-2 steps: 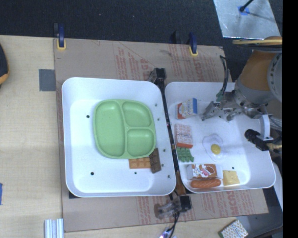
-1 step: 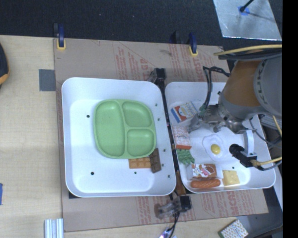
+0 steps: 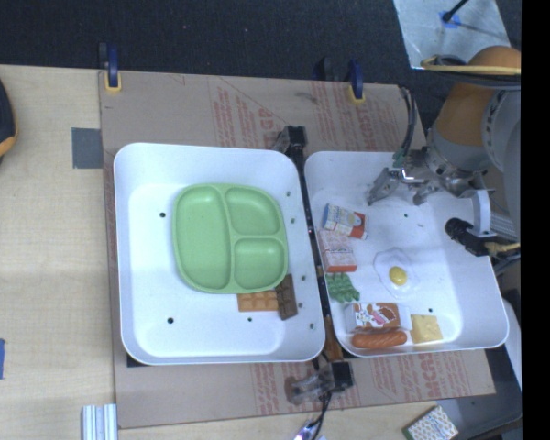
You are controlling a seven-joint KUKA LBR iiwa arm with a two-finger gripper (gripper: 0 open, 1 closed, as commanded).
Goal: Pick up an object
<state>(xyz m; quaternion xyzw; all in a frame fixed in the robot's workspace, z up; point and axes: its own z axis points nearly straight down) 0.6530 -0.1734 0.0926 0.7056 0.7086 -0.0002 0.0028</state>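
Over the far part of the right white bin [image 3: 477,324], the tool [image 3: 385,191] is seen, fingers apart, nothing between them. A small white-and-blue carton [image 3: 344,219] lies just beside it.

Claw [image 3: 391,187] above right bin [image 3: 467,291]

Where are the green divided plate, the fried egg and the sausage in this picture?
green divided plate [image 3: 229,236]: camera view, on its central ridge, left bin.
fried egg [image 3: 398,275]: camera view, on the yolk, right bin.
sausage [image 3: 379,340]: camera view, on its middle, right bin's near edge.
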